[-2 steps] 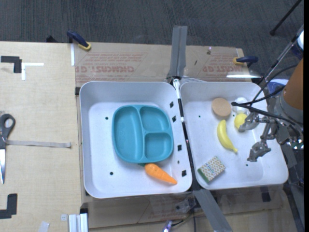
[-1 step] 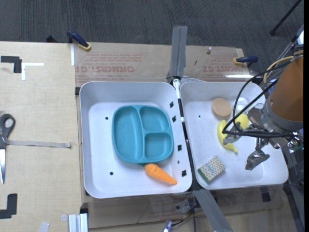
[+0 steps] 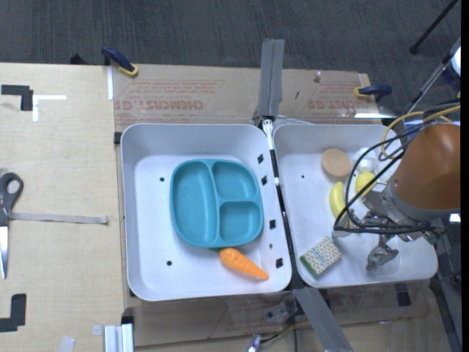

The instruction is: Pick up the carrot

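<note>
Left bin (image 3: pixel 139 218): carrot (image 3: pixel 243 264), claw (image 3: pixel 382 256) apart

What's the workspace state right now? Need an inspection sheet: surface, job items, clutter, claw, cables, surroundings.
Surface: two white bins side by side, left bin and right bin, on a bench lined with cardboard.
Job's things: carrot lies in the left bin, near the front wall, touching the front edge of the teal divided plate.
Clutter: right bin has a tan disc, a banana and a patterned box.
Claw: claw sits low over the right bin, far from the carrot; nothing seen between it.
Cables: black and yellow cables loop beside the wrist.
Surroundings: scissors on the left bench; blue clamps at the back.
</note>
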`<move>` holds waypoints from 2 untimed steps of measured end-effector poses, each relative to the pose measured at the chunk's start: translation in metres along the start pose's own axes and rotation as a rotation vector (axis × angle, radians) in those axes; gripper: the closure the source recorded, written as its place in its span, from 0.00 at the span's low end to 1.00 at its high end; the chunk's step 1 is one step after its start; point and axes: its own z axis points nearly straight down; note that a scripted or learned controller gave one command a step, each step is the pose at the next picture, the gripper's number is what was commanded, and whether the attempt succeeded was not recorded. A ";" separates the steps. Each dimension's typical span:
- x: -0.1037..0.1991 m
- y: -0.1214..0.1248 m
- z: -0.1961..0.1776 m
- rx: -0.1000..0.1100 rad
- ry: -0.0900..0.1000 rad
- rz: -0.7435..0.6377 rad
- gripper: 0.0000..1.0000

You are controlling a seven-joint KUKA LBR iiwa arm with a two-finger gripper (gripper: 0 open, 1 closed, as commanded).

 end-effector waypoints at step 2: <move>0.013 -0.012 -0.045 -0.001 0.000 0.140 0.00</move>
